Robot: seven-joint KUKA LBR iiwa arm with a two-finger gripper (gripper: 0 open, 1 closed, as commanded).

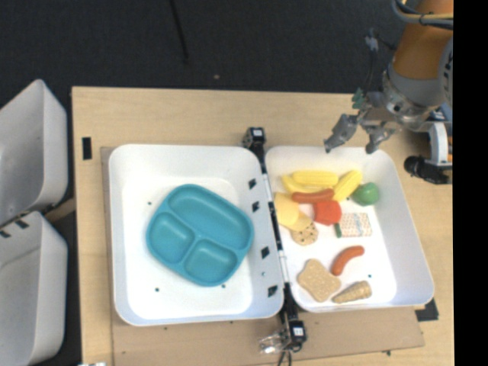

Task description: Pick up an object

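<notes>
Toy food items, heaped in right bin (408, 227), none lifted:
- corn cob (348, 183) and yellow banana-like piece (310, 178), near far wall, side by side.
- green ball (367, 194), just right of corn cob.
- red sausage (313, 197), below banana-like piece, touching red-orange chunk (329, 213).
- yellow wedge (287, 212), against left wall; round cookie (304, 234) overlapping its lower edge.
- pink-and-white wafer (355, 224), right of red-orange chunk.
- second sausage (348, 260), tilted, toward near side.
- bread slice (318, 280) and cone-shaped piece (351, 291), nearest front wall.

Left bin (126, 227): holds teal divided plate (200, 234), lying flat, three compartments.

Arm: entering from upper right, orange band (422, 48) above grey wrist, posed over far right corner of right bin.

Gripper (356, 137): pointing downward, fingers spread wide apart, nothing between them; poised above bin's far rim, well clear of food.
</notes>
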